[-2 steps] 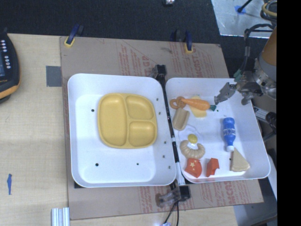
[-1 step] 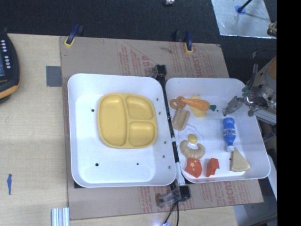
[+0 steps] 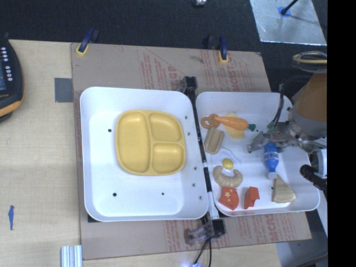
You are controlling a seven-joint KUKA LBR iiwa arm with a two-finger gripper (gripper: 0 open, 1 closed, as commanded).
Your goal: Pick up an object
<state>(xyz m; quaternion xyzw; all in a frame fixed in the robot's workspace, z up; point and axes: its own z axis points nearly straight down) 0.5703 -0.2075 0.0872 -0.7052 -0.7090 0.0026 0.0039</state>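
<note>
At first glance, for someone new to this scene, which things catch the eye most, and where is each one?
The yellow divided plate stands out first, lying alone in the left white bin. Next comes the clutter in the right white bin: an orange carrot-like toy near the top and a blue bottle toward the right. The grey arm with its gripper reaches in just above that bottle.

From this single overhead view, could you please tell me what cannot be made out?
- Gripper: its metal parts blur together above the right bin; its state is unclear.
- Blue bottle: top end runs under the gripper; contact unclear.
- Arm: cut off by the frame's right side.
- Small shiny object on the dark floor: too small to identify.
</note>
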